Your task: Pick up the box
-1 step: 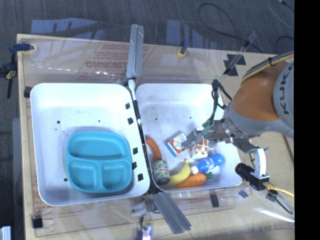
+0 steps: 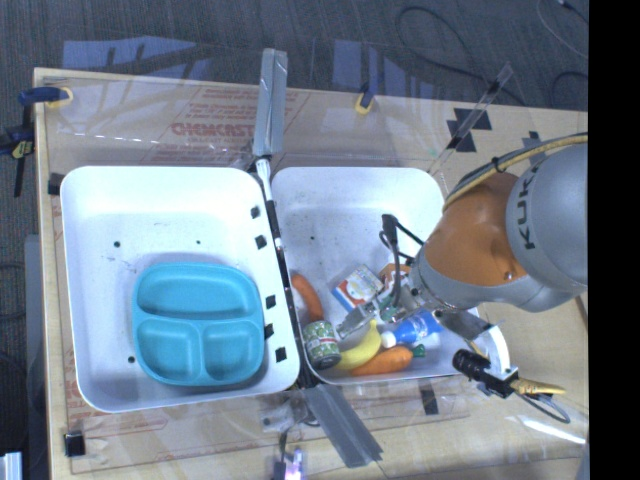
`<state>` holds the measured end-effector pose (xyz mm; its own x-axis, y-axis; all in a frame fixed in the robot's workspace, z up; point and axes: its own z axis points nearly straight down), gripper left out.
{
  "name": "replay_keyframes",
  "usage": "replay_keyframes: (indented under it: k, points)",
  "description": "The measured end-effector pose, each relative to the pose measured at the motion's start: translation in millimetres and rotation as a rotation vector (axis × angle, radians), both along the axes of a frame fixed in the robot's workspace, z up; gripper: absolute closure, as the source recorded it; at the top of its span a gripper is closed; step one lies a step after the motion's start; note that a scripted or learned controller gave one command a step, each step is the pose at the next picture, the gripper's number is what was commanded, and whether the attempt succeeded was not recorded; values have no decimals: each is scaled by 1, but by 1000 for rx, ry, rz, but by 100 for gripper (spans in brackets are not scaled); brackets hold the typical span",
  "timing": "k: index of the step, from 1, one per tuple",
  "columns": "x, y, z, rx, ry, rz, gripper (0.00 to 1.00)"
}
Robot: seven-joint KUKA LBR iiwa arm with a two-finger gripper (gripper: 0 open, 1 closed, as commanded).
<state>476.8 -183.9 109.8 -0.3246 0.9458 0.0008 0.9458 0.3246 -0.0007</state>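
Item: box (image 2: 358, 288), right bin (image 2: 330, 193), amid clutter.
I see my end effector (image 2: 385, 306) at its 4 o'clock, touching; grip state I cannot tell. Banana (image 2: 362, 349) at 6 o'clock.

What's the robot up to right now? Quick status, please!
Hand low in right bin, over the pile. Box beside it, not held. Banana, can, carrot crowd close.

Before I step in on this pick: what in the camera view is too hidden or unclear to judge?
- Tool: the arm's wrist covers it, so its finger state and contact with the box are unclear.
- Box: partly under the tool; its print is too small to read.
- Right bin: its right side is hidden by the arm.
- Bottle, carrot: partly overlapped in the clutter.
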Motion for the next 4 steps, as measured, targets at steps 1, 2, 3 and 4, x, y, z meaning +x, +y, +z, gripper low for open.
replay_keyframes:
  k: [1,2,3,4]
  points:
    - [72,29,-17,-1,0,-502,0]
    - [71,30,-9,0,4,-497,100]
    - [62,-17,-18,-2,-1,-717,100]
    - [91,13,71,0,2,-690,100]
